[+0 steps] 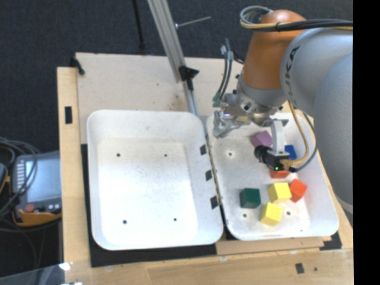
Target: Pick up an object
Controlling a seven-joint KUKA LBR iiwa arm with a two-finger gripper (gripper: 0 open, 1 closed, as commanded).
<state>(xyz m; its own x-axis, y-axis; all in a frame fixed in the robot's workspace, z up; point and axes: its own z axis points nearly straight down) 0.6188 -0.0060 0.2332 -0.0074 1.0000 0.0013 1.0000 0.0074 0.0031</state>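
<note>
Several small blocks lie in the right bin [237, 227]: a dark green cube [250, 197], two yellow cubes [279, 192] [272, 213], an orange-red block [297, 189], a purple block [261, 139] and a blue block [289, 152] partly hidden behind the wrist cabling. My gripper [222, 123] hangs over the bin's far left corner, near the divide between the bins. It is up and to the left of the blocks, well apart from them. Nothing shows between its fingertips.
The left bin [107, 159] lies beside the right one. A slanted aluminium rail [169, 40] runs down to the bins' far edge. The arm's grey and orange body [279, 46] covers the right bin's far right corner. A pendant [32, 189] sits off the bench at left.
</note>
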